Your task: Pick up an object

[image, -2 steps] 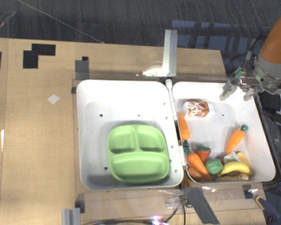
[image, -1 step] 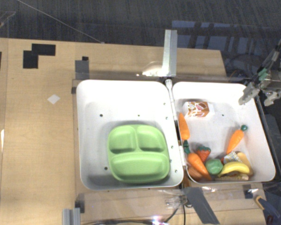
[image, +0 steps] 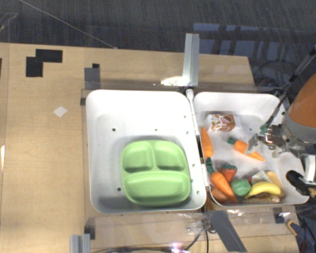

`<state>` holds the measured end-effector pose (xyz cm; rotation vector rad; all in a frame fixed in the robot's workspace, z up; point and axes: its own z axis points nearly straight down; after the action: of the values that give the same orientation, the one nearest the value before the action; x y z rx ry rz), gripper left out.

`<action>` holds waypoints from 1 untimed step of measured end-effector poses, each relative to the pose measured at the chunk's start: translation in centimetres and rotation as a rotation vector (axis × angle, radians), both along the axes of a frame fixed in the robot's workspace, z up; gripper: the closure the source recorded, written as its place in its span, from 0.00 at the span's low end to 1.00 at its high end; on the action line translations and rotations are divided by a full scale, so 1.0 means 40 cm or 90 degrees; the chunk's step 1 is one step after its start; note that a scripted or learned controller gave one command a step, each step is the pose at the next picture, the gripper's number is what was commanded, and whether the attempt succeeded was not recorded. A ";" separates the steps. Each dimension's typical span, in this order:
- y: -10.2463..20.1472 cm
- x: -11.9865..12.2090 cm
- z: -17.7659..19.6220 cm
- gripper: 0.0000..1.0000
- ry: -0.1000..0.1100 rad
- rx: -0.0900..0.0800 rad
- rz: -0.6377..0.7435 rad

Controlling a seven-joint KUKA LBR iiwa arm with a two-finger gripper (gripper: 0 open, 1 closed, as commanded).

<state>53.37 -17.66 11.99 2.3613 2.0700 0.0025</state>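
The right white bin (image: 253,103) holds several toy foods. A brown-and-white snack packet (image: 221,123) lies at its back, and a long orange carrot (image: 206,143) rests along its left wall. A small carrot with a green top (image: 243,146) sits mid-bin. At the front are another carrot (image: 220,183), a red piece with a green cap (image: 229,170), a green round piece (image: 241,187) and a yellow banana (image: 265,190). My gripper (image: 265,139) hangs low over the right side of this bin, just right of the small carrot.
The left white bin (image: 110,115) carries a green divided plate (image: 155,171). A metal post (image: 191,59) rises behind the seam between the bins. The arm's orange band (image: 309,105) and grey wrist overhang the right bin's right wall. Wooden bench lies to the left.
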 end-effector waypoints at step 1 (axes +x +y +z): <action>0.027 -0.051 -0.070 0.00 -0.009 -0.002 -0.011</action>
<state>51.35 -16.58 9.18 2.3706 2.0409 0.0164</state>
